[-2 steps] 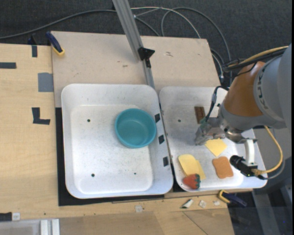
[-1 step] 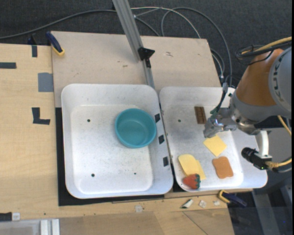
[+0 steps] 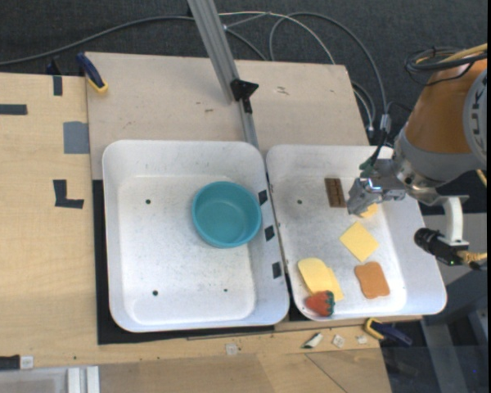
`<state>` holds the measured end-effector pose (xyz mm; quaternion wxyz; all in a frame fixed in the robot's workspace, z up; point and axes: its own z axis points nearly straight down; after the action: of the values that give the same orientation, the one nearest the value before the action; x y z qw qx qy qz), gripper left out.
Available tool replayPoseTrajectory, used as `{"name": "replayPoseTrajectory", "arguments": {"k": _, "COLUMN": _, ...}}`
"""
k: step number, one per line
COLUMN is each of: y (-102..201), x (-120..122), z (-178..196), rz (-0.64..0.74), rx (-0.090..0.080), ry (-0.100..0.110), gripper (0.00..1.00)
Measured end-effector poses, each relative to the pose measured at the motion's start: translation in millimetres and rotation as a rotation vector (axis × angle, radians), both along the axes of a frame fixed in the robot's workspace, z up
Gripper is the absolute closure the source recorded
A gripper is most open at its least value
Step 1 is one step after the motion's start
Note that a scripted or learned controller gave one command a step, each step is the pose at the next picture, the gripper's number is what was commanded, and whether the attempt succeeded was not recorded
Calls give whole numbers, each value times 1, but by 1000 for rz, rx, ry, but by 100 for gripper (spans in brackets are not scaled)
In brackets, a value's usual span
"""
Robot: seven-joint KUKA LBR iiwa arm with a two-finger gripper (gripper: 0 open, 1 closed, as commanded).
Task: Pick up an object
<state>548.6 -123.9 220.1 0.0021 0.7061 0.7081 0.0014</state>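
A: Hanging low over the right bin (image 3: pixel 425 297), the claw (image 3: pixel 362 203) sits near that bin's upper middle, with the grey and orange arm (image 3: pixel 446 129) coming in from three o'clock.

B: Whether it is apart or together?

A: I cannot tell; its tip blurs into a small yellow bit right beneath it.

B: What lies nearest?

A: A small brown block (image 3: pixel 334 192) just at nine o'clock of the claw. At six o'clock, near it, a yellow square slice (image 3: pixel 359 241).

B: And further out?

A: Below the slice, an orange-brown oblong piece (image 3: pixel 372 281); at its nine o'clock a pale yellow piece (image 3: pixel 317 274) touching a red strawberry-like item (image 3: pixel 319 304) at the bin's lower edge.

B: The other bin?

A: The left bin (image 3: pixel 131 219) holds a teal bowl (image 3: pixel 225 213), upright, well apart from the claw at nine o'clock. Both bins rest on the desk (image 3: pixel 33 244).
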Motion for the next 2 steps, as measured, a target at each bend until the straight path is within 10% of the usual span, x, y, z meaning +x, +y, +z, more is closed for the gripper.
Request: {"name": "replayPoseTrajectory", "arguments": {"k": 2, "y": 56, "x": -12, "z": 35, "rz": 3, "rx": 2, "ry": 8, "gripper": 100}}
